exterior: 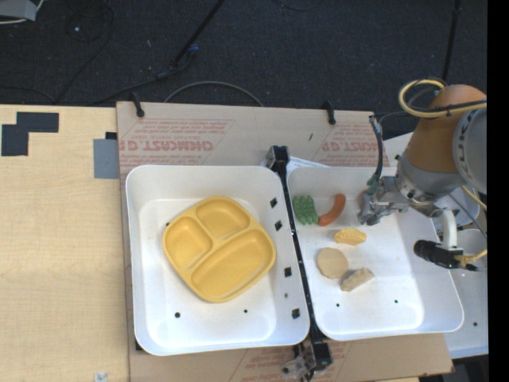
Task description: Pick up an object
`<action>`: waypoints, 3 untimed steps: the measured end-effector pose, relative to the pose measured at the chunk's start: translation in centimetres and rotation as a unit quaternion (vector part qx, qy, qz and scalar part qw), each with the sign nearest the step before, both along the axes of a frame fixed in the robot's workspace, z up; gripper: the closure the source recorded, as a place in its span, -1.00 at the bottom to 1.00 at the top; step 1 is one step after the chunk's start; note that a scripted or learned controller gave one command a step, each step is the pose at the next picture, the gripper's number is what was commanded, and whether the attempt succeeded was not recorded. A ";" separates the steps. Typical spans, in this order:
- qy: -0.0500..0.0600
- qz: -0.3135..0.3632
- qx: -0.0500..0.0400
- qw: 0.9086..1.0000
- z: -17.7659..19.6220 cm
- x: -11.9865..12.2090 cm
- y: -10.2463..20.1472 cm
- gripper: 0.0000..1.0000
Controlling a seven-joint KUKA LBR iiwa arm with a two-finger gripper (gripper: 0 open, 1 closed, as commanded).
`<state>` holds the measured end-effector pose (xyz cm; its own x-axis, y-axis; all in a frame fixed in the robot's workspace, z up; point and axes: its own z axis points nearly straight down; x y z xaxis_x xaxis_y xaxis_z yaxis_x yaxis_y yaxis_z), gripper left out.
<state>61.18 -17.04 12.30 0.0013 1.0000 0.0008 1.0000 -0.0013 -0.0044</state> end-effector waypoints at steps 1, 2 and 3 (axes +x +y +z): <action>-0.003 0.001 -0.001 1.000 4.6 0.8 -0.3 1.00; -0.003 0.002 -0.001 1.000 8.3 0.8 -0.4 1.00; 0.000 0.003 0.001 1.000 7.5 -0.6 5.0 1.00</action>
